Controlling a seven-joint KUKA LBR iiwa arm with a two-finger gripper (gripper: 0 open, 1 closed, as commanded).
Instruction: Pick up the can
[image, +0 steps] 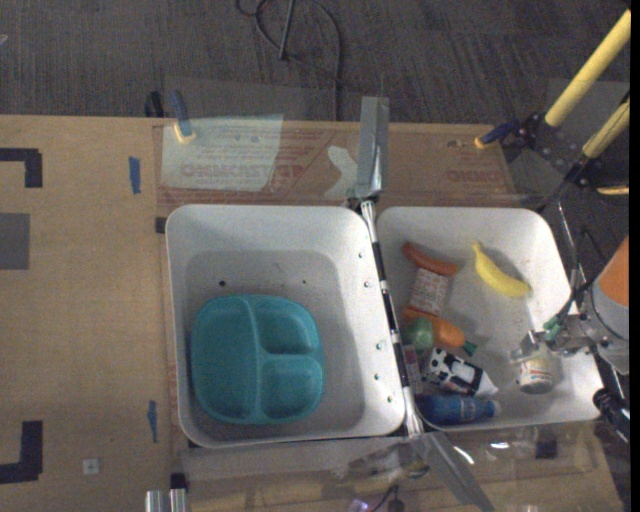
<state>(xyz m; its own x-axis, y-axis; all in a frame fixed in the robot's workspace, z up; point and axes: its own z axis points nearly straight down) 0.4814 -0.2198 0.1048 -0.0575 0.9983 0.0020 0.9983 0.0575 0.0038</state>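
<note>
Camera view shows the can (537, 370) upright near the right bin's (455, 222) right wall, the end effector (560, 335) touching its top; whether it is apart or together I cannot tell. Risk: a glancing contact tips the can against the wall

A teal divided plate (257, 358) lies in the left bin (190, 250); a banana (498, 272) in the right bin (545, 235).
</note>
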